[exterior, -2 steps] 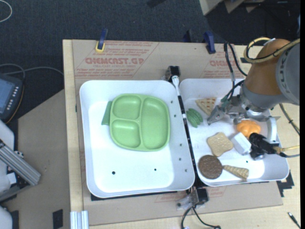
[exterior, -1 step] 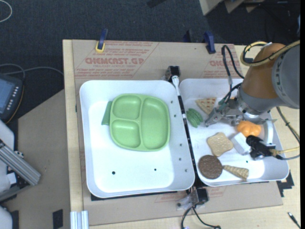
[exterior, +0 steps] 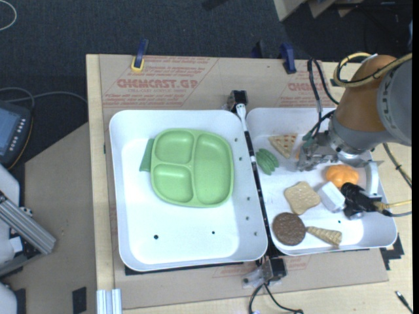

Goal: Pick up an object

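The right bin [exterior: 288, 120] holds several toy foods: a tan waffle wedge [exterior: 284, 144], a green leafy piece [exterior: 266, 160], a square cracker [exterior: 302, 197], a round brown cookie [exterior: 289, 228], an ice-cream cone [exterior: 325, 235] and an orange fruit [exterior: 342, 174]. My gripper [exterior: 310, 156] hangs low over the bin's middle, just right of the waffle wedge and left of the orange fruit. Nothing shows between its fingers.
The left bin [exterior: 131, 195] holds a green divided plate [exterior: 192, 167]. A black clip [exterior: 237, 99] sits at the top of the rim between the bins. The arm's grey and orange wrist [exterior: 366, 103] covers the right bin's upper right corner.
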Available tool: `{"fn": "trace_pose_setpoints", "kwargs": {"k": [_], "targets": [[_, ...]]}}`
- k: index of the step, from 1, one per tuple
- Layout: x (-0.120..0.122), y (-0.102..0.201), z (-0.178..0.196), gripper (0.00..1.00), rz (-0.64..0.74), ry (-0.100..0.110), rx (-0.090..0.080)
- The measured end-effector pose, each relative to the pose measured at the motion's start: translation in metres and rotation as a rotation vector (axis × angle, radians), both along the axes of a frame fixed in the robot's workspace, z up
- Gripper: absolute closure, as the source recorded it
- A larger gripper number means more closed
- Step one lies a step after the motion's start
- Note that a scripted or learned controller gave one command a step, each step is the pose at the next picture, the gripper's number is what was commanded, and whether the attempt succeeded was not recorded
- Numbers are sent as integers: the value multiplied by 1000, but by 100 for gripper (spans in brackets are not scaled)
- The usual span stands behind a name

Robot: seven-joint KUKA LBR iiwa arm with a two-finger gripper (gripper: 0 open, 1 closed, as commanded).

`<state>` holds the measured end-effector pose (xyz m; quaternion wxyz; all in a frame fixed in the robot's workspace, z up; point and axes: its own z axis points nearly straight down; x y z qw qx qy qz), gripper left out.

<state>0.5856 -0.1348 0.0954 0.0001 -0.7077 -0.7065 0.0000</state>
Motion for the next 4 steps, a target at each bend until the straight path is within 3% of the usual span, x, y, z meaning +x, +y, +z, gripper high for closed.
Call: {"fn": "trace_pose_setpoints", "kwargs": {"k": [3, 4], "targets": [[-1, -2, 132, 100, 3, -7, -2], [-32, 43, 121, 100, 5, 4, 3]]}}
